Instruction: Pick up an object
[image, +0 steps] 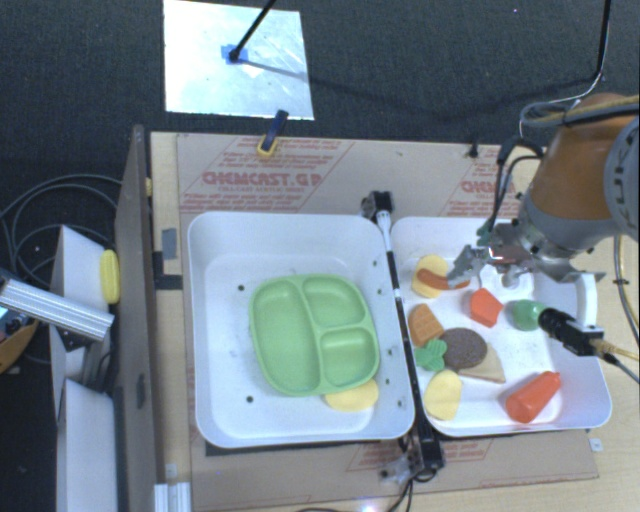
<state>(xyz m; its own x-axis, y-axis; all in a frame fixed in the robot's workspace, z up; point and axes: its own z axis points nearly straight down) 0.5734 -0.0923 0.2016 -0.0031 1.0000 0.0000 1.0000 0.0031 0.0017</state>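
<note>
Hovering over the right bin (598, 400) beside the hot dog (432, 277), the claw (487, 264) is seen spread, nothing gripped; picking remains undone.

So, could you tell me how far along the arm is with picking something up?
Done: the tool is above the right bin, near the hot dog and the orange block. In hand: nothing visibly gripped. Left: the whole pick, closing on a piece and lifting it. The green tray lies in the left bin.
</note>
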